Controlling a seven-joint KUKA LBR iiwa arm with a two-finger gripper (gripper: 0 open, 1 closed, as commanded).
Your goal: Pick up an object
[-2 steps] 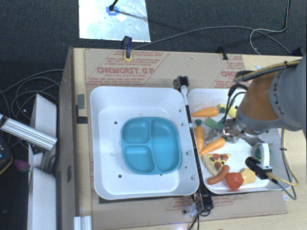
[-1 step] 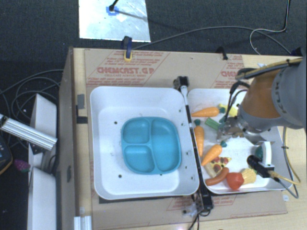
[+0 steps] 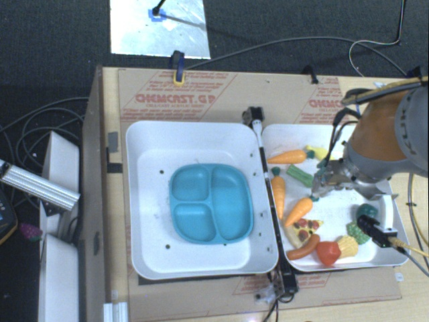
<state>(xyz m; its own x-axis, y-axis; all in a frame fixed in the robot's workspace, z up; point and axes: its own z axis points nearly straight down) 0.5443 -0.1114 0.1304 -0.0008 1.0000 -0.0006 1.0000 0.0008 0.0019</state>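
Note:
The right bin (image 3: 392, 210) holds toy food. An orange carrot (image 3: 288, 157) lies at its back left, with a green piece (image 3: 299, 175) just in front of it. Two more carrots (image 3: 278, 192) (image 3: 298, 210) lie along the left side. At the front are a pizza slice (image 3: 307, 227), a sausage (image 3: 303, 248), a red tomato (image 3: 328, 252) and yellow corn (image 3: 347, 245). A dark green piece (image 3: 366, 212) sits to the right. My gripper (image 3: 321, 182) is low over the bin's middle, right of the green piece and just above the slanted carrot's tip.
The left bin (image 3: 144, 180) holds a blue divided plate (image 3: 210, 202). A small yellow item (image 3: 318, 153) lies next to the back carrot. The arm's orange band (image 3: 375, 123) hangs over the right bin's back. Cables run across the bench's back and left.

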